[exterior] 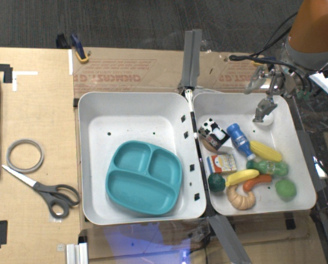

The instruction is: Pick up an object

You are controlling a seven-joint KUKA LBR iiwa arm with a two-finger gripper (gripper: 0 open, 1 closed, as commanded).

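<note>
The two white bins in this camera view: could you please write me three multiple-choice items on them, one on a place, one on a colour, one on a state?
1. Where does the divided plate lie?
A. in the left bin
B. in the right bin
C. on the bench beside the scissors

2. What colour is the bottle in the right bin?
A. red
B. blue
C. black

3. How does the gripper stand to the toys?
A. it holds the banana
B. it holds the corn cob
C. it is at the bin's far end, with no toy between its fingers

Answers:
1. A: the teal plate rests on the floor of the left bin.
2. B: its body is blue with a white cap.
3. C: the toys, including the banana and corn cob, lie nearer the camera, apart from it.
</note>
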